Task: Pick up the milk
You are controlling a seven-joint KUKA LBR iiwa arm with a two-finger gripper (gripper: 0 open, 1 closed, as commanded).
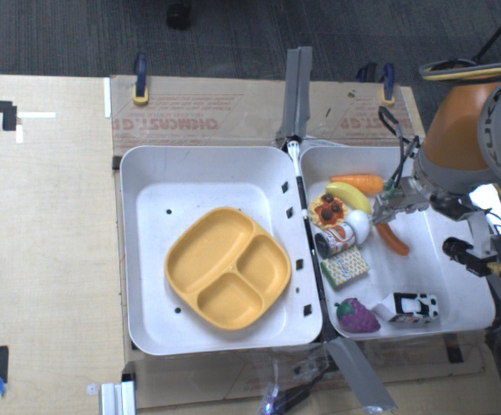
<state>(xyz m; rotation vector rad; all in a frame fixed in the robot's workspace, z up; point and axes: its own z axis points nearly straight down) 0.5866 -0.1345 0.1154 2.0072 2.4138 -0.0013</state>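
Note:
The milk (415, 307) is a small white carton with black cow patches. It lies on its side near the front edge of the right bin (458, 271). My gripper (388, 207) hangs over the upper middle of that bin, beside the banana (350, 195) and above a red sausage (392, 238). It is well behind the milk and apart from it. Nothing is visibly held.
Around the gripper lie a carrot (360, 181), a pizza-like toy (329, 207), a white egg (357, 225), a can (332, 240) and a cracker box (345, 268). Purple grapes (356, 316) sit left of the milk. The left bin (146, 232) holds a yellow divided plate (227, 268).

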